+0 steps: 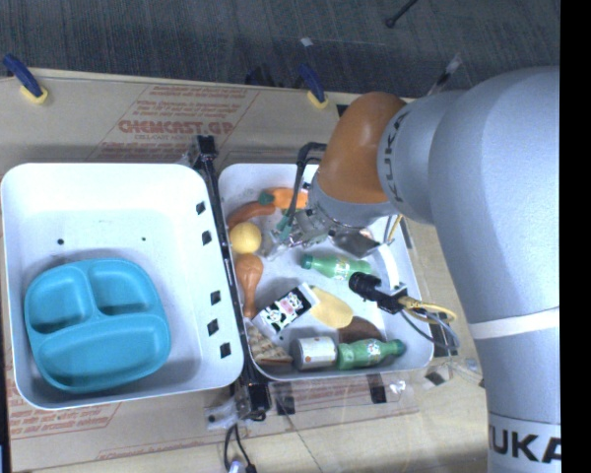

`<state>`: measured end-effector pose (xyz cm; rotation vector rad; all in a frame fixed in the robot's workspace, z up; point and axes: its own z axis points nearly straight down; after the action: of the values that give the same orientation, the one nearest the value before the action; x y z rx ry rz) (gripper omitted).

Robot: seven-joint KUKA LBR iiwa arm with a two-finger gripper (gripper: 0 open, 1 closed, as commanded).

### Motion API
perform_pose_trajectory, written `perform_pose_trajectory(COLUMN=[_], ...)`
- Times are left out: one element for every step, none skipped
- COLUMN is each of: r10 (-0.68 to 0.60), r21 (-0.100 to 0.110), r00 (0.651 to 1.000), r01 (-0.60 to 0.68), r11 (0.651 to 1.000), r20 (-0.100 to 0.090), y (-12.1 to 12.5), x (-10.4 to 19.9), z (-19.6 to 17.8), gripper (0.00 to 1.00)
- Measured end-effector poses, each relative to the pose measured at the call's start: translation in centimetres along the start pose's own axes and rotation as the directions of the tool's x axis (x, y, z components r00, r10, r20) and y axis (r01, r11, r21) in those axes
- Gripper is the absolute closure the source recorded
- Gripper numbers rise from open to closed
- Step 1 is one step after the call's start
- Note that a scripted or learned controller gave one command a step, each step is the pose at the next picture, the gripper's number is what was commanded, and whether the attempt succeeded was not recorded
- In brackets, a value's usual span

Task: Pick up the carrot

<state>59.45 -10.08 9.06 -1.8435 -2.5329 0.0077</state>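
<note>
The orange carrot point(276, 201) is seen at the far end of the right-hand shallow white bin point(414, 264), lying near the bin's back wall with its long axis roughly across the bin — one end toward the divider, the other running under the arm's wrist. The metal two-finger gripper point(297, 229) is placed just beside it, a little nearer the camera and over the yellow lemon-like fruit point(244, 236); whether it is released or clenched cannot be told, since the wrist hides it. The coming move is judged to turn on this: the carrot lies just beyond the tool toward the back wall, so a short shift that way would be called for. One carrot is counted, one yellow fruit, one brown pear-shaped piece point(250, 272), two green bottles point(335, 265) point(369, 351), one black-and-white carton point(284, 309) and one small can point(315, 352). In the left-hand white bin point(39, 190) one blue sectioned plastic tray point(97, 320) is counted.
</note>
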Motion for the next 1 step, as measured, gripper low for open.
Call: perform_pose_trajectory(r10=[0.002], r21=[-0.004], r00=[1.000], r01=[-0.002], r11=[1.000], r20=[0.005], y=[0.02], x=[-0.20], z=[-0.11], gripper=[0.00])
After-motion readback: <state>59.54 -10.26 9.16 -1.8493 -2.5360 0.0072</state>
